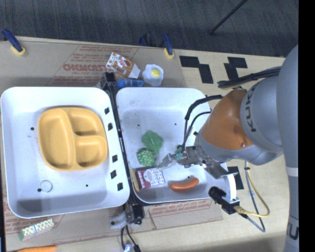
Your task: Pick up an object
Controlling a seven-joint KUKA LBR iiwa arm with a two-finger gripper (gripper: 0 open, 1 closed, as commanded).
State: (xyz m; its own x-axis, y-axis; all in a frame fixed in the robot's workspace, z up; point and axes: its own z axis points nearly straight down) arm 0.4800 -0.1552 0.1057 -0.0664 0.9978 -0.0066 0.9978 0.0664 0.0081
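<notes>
The right bin holds a green leafy toy, a green pea cluster, a small brown and white box and a red sausage. My gripper reaches in from the right and hangs low over the bin's front half. Its tip is just above the box, right of the pea cluster and up-left of the sausage. Nothing shows between its tips. The grey and orange wrist covers the bin's right wall.
The left bin holds a yellow divided tray. Behind the bins lie a small carton, a blue item and a white and yellow egg toy. A wrapped packet lies at the front left.
</notes>
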